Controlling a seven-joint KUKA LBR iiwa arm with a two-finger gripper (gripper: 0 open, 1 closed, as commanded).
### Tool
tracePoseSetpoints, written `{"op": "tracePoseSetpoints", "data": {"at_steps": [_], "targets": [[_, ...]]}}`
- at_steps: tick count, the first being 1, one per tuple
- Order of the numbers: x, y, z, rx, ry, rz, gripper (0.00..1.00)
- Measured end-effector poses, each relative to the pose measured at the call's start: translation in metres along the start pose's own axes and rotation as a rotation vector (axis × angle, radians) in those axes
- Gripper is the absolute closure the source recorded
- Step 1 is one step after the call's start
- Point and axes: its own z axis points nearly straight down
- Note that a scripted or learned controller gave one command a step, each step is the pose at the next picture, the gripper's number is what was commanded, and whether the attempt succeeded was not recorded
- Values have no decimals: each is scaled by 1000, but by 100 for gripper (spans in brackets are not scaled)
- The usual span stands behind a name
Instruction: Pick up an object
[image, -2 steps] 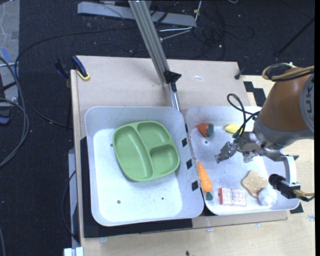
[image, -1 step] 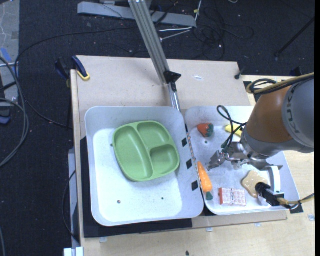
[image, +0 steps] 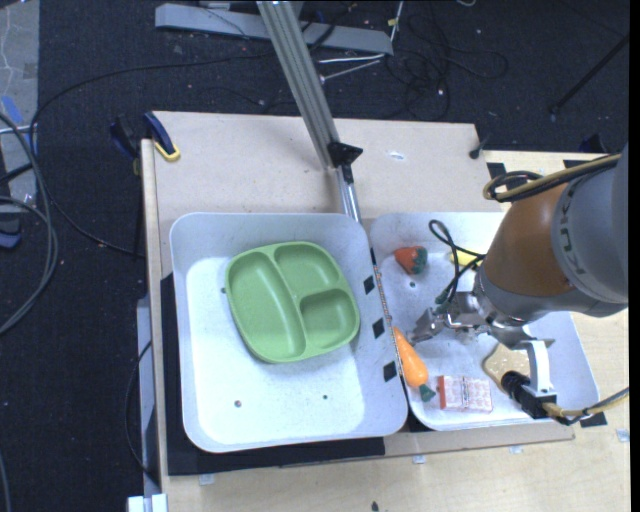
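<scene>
Orange and grey, my arm (image: 560, 245) fills the right of the frame, hanging over the right bin (image: 395, 232) and hiding much of its floor. My gripper (image: 428, 325) sits low at centre right; whether it is parted or closed I cannot tell. Just below it and to the left lies the carrot (image: 409, 361), by the bin's left wall, long axis running upper left to lower right, green end lowest. A small packet (image: 465, 393) lies beside it, a strawberry (image: 409, 259) further up. The left bin (image: 270, 400) holds a green divided plate (image: 293, 299).
</scene>
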Motion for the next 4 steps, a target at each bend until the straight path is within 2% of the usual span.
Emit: {"op": "tracePoseSetpoints", "data": {"at_steps": [1,4], "targets": [[1,1,-12,-2,0,0,100],[2,14,-143,0,3,-7,100]]}}
